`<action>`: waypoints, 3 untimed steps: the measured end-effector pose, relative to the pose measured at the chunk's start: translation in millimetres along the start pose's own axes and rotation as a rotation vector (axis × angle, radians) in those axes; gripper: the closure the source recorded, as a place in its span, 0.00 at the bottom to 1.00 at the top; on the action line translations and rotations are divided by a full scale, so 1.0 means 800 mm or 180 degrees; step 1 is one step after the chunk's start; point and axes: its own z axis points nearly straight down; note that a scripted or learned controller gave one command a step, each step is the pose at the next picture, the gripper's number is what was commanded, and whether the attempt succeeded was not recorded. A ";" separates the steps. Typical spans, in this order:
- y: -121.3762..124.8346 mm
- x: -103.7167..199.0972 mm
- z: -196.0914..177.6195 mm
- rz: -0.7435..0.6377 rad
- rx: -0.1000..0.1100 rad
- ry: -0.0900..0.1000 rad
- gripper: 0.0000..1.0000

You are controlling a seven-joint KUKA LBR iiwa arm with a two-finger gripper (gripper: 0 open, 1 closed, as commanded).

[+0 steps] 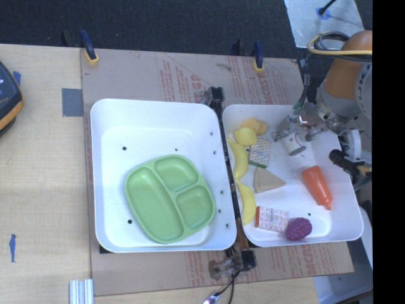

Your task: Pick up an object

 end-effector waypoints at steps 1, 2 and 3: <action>0.000 0.045 0.001 0.0000 0.0004 -0.0001 0.00; -0.015 0.084 0.000 -0.0001 -0.0002 -0.0003 0.00; -0.015 0.083 -0.012 -0.0007 0.0005 -0.0005 1.00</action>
